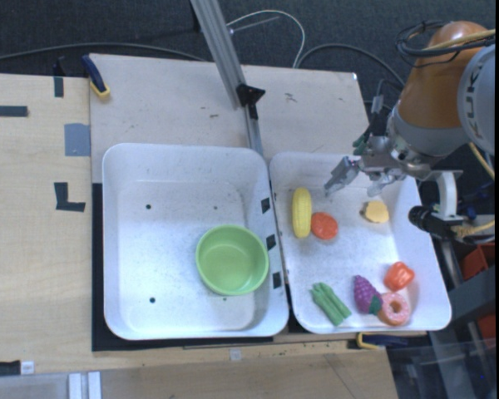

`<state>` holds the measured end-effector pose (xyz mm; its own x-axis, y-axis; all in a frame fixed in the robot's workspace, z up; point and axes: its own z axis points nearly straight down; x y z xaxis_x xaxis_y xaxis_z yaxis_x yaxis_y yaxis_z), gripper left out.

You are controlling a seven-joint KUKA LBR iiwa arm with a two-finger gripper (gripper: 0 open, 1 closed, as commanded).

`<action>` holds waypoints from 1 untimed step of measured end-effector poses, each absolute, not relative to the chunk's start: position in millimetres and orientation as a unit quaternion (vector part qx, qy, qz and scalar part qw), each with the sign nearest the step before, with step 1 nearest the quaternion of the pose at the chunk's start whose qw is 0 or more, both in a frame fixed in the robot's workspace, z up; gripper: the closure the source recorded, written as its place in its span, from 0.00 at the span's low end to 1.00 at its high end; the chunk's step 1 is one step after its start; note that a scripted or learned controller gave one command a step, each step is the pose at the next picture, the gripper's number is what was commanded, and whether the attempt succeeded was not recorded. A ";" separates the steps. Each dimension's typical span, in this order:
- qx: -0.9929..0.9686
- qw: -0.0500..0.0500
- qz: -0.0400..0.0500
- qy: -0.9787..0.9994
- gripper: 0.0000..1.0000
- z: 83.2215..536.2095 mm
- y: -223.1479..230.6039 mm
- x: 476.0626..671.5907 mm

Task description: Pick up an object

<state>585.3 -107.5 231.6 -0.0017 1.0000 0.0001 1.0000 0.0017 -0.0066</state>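
Claw [359, 179] hangs over the upper part of the right bin [424, 248], fingers spread apart with nothing between them. Arm [441, 90] enters from 3 o'clock, orange band above the wrist.

Right bin contents: yellow corn cob [301, 213] upright near the bin's left wall, at 8 o'clock from the claw. Small red-orange piece [324, 226] touching or just beside the corn, at its 4 o'clock. Pale yellow piece [376, 213] at 5 o'clock from the claw, near it but apart. Along the bin's lower edge: green vegetable [330, 302], purple grapes [364, 293], pink doughnut [394, 308], red pepper [399, 275] at the doughnut's 12 o'clock.

Left bin [133, 189]: green bowl [231, 260] toward its lower right, upright, open side up.

Surface [175, 98] light, wooden panel at 9 o'clock.
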 end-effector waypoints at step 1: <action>-0.707 0.003 0.003 -0.708 0.00 168.4 -110.7 588.4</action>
